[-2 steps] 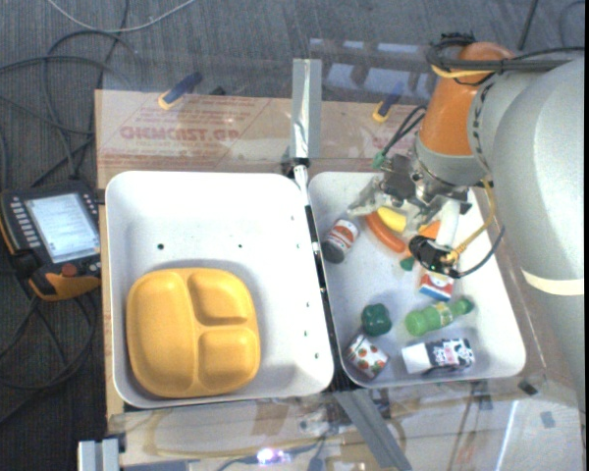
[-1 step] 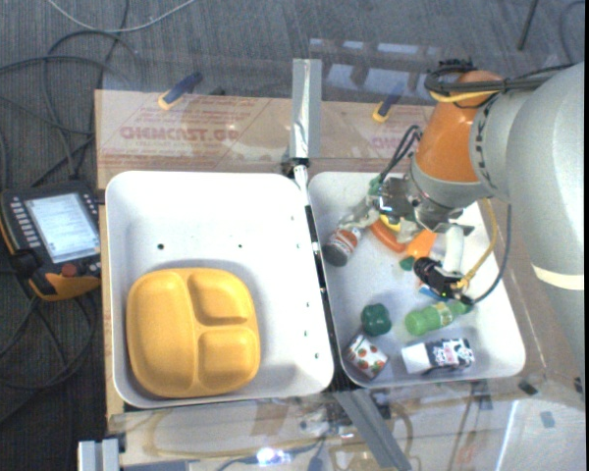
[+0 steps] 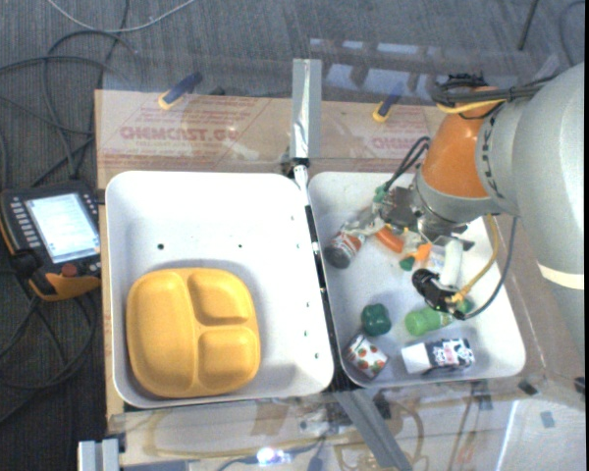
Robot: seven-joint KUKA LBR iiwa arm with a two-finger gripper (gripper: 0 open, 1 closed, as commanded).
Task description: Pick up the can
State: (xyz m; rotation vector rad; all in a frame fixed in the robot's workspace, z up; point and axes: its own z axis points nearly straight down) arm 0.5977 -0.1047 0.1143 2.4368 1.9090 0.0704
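While the grey arm with an orange band (image 3: 457,161) reaches in from the right, its gripper (image 3: 404,226) hangs over the upper part of the right shallow white bin (image 3: 501,346); I cannot tell whether it is open or closed. The small silver can with a red label (image 3: 345,245) lies tilted just beside the gripper, close to that bin's left wall. Nearer the front lie a dark green block (image 3: 375,317), a bright green piece (image 3: 427,320), a round patterned ball (image 3: 366,356) and a white-and-black carton (image 3: 442,354). The left white bin (image 3: 206,224) holds a yellow divided plastic tray (image 3: 193,332).
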